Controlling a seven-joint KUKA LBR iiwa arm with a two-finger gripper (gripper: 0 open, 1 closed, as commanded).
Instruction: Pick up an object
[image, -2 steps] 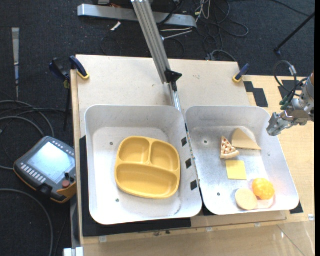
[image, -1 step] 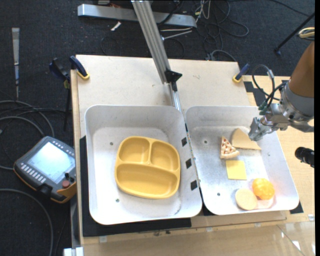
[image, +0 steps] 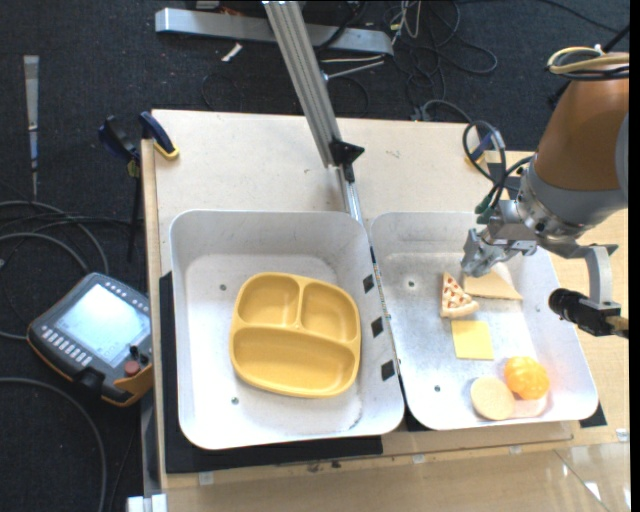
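The tool (image: 480, 255) is seen above the pizza slice (image: 457, 297) near the right bin's (image: 420, 405) far edge; its opening cannot be told.

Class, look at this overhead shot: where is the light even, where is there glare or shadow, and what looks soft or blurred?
Camera view: even light on both bins; soft sheen on the yellow tray; faint shadow beneath the gripper; dark floor with little detail; the orange arm slightly soft at the frame edge.

Dark carpet floor (image: 70, 230) with black cables (image: 40, 215) all over, pale wooden bench (image: 250, 165) in the middle, a metal pole (image: 305, 75) slanting across its far edge.
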